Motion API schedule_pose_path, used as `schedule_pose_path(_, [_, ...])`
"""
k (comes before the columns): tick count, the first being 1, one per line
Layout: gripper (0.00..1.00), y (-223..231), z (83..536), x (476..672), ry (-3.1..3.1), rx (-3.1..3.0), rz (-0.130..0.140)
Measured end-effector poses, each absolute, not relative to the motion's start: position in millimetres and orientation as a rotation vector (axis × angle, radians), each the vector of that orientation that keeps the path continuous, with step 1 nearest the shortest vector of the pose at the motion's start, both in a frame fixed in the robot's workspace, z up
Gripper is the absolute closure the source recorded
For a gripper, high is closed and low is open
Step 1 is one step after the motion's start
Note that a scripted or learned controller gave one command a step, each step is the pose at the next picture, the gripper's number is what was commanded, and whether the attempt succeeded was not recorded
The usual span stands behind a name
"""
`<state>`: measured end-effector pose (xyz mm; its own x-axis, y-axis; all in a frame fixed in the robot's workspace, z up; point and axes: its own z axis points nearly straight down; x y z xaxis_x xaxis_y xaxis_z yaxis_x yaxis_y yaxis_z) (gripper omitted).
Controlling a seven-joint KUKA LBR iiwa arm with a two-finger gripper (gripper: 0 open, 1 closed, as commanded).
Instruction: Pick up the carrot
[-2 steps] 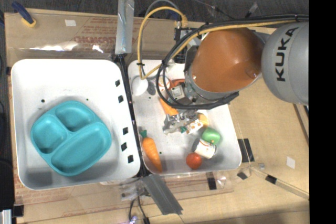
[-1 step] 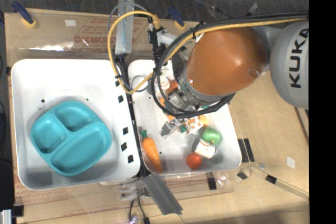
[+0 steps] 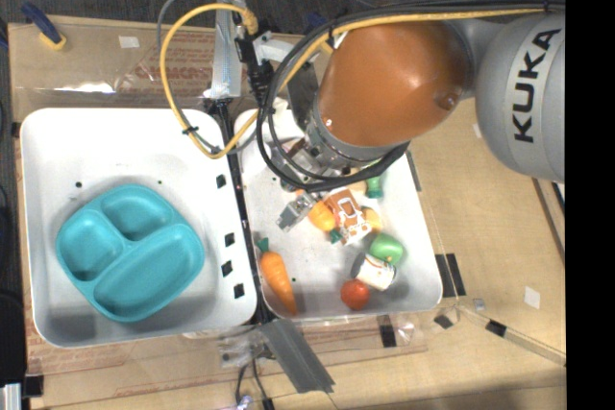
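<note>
The carrot [image 3: 278, 279] is orange with a small green top. It lies in the right bin [image 3: 317, 256] against the left wall, near the front corner. The arm's orange band and wrist hang over the back half of this bin. My gripper [image 3: 294, 210] pokes out below the wrist as a small grey tip. It sits above and slightly right of the carrot, with a gap of bare bin floor between them. Nothing is visibly held in it.
Toy foods crowd the right bin's middle and right. These include an orange and white piece [image 3: 352, 216], a green and white piece [image 3: 386, 251] and a red tomato [image 3: 356, 295]. The left bin [image 3: 58, 149] holds a teal divided plate [image 3: 130, 251]. Yellow and black cables [image 3: 197, 72] loop behind the bins.
</note>
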<state>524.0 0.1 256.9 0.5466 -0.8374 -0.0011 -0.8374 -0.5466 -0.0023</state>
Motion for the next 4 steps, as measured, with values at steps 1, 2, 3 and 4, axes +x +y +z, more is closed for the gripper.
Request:
schedule_pose_path(1, [1.00,-28.4,247.4,587.4,1.795,-2.577,0.002])
schedule_pose_path(2, [1.00,-95.1,210.2,603.3,1.455,-2.783,0.003])
schedule_pose_path(3, [1.00,-32.3,199.8,642.3,1.255,-2.877,0.004])
schedule_pose_path(4, [1.00,-111.6,164.0,653.9,1.341,-2.841,0.005])
